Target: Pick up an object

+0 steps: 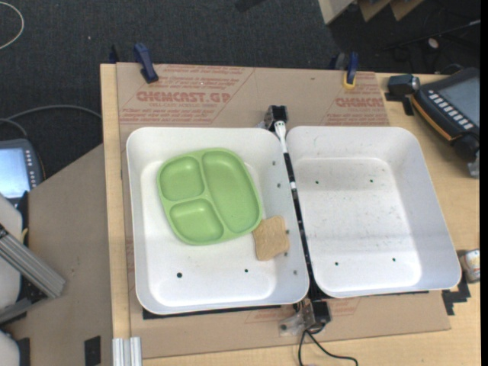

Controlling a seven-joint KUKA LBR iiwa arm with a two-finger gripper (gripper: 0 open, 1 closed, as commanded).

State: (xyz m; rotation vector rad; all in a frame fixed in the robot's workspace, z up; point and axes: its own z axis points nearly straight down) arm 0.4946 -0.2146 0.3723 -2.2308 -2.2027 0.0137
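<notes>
A green divided plate [208, 197] with three compartments lies in the left white bin [152, 265], toward its upper middle. A flat tan square, like a piece of cork or a cracker [271, 239], rests on the bin floor just off the plate's lower right corner, touching or nearly touching its rim. The right white bin [412, 227] has only small dark specks on its floor.
Both bins sit side by side on a cardboard-covered bench [114, 204], with a black strip [293, 197] along the seam between them. Blue and yellow clamps [145, 62] hold the board's far edge. A teach pendant [450, 109] lies at the right.
</notes>
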